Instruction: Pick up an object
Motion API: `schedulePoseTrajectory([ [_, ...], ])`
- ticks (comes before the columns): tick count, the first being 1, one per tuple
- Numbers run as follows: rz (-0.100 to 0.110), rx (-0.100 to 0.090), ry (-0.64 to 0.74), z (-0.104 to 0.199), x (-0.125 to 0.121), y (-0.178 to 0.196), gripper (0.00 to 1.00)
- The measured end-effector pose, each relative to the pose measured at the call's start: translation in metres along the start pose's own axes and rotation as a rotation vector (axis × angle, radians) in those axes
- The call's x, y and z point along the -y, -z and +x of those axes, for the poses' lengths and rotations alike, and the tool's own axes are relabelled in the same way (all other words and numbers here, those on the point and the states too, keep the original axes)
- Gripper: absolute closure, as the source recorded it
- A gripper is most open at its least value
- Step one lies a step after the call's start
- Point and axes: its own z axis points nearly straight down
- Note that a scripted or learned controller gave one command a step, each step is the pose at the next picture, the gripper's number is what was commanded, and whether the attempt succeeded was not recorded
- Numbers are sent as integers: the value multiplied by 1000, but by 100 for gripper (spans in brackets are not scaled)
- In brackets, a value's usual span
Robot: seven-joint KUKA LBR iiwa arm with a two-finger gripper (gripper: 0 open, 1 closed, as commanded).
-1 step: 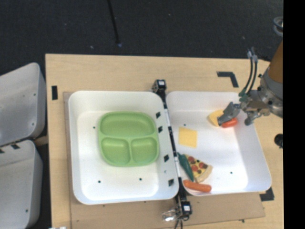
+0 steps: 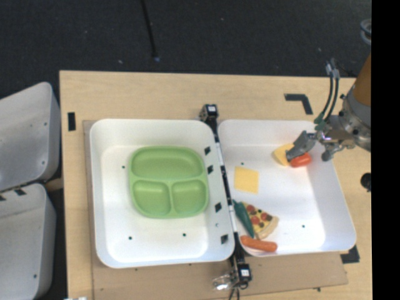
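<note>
My gripper hangs over a yellow piece and red piece, grip unclear, cheese slice nearby.

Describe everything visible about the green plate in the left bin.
The green plate is light green, matte, plastic-looking, a rounded rectangle with a raised rim. It is divided into three compartments: one wide one along the far side and two smaller ones side by side on the near side. All three hold nothing. It lies flat and upright on the floor of the left bin, near the middle, slightly toward the right wall. Only the bin floor touches it.
</note>
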Motion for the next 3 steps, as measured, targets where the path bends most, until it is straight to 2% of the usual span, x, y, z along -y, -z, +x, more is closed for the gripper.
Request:
schedulePoseTrajectory([
  [2,6,0,-1,-8,4,-123,0],
  [3,6,0,-2,-15,-3,-179,0],
])
